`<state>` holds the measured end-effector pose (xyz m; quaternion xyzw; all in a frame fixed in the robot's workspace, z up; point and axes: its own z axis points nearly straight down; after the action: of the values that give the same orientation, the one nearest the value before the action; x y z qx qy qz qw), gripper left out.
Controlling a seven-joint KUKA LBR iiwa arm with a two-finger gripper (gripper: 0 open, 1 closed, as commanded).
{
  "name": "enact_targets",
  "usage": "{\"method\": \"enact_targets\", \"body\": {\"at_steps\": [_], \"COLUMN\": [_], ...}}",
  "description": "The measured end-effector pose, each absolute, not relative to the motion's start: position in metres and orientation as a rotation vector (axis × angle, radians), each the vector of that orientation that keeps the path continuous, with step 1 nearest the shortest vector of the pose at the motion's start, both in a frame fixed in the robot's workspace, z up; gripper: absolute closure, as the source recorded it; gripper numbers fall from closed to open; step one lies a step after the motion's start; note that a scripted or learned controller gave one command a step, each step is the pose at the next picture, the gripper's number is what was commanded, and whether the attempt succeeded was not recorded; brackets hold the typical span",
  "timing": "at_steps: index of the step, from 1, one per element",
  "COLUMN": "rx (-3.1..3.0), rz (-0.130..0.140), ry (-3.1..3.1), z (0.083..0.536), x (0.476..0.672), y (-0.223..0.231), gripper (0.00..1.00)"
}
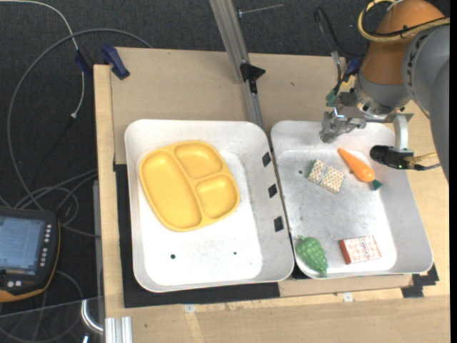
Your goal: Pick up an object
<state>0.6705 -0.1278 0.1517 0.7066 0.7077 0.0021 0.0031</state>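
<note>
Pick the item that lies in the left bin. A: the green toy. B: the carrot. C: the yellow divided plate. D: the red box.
C: the yellow plate sits in the left bin, while the carrot, green toy and red box are all in the right bin.

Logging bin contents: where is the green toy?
The green toy lies at the right bin's near-left corner, left of the red box.

Right bin's (400,213) middle lies open; carrot (356,165), cracker (325,176), box (360,249), green toy (311,254) ring it.
</note>
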Motion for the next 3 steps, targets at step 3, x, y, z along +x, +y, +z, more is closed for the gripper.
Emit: {"method": "enact_targets", "body": {"at_steps": [3], "rx": [2.216], "rz": [0.002], "ry": [2.232], "z": [0.234], "x": [0.671], "y": [-0.058], "gripper": [1.0]}}
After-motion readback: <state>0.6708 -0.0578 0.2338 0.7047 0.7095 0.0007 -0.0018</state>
